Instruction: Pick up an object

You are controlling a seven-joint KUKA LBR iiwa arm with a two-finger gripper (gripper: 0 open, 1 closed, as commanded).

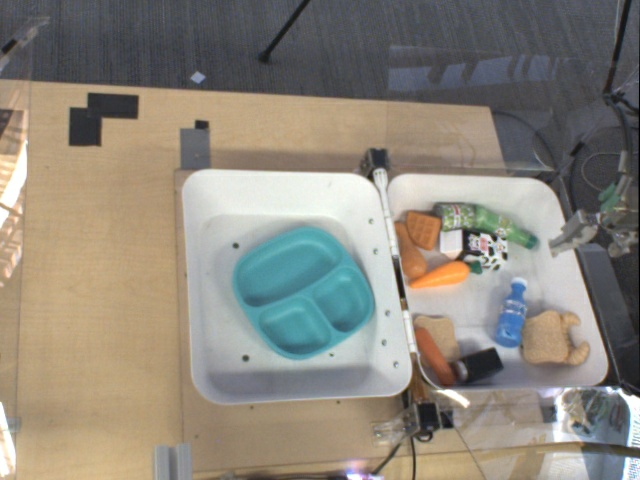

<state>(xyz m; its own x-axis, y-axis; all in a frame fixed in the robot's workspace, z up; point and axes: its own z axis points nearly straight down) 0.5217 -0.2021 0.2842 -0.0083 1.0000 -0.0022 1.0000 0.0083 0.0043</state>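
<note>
A small blue plastic bottle (pixel 511 312) with a white cap stands in the right white bin (pixel 575 258), between an orange carrot (pixel 439 276) and a tan bear-shaped toy (pixel 553 338). Open floor lies behind it toward the bin's right wall. The gripper (pixel 572 234) sits at that rim; whether its fingers are open I cannot tell.

No legible txt or labels.
</note>
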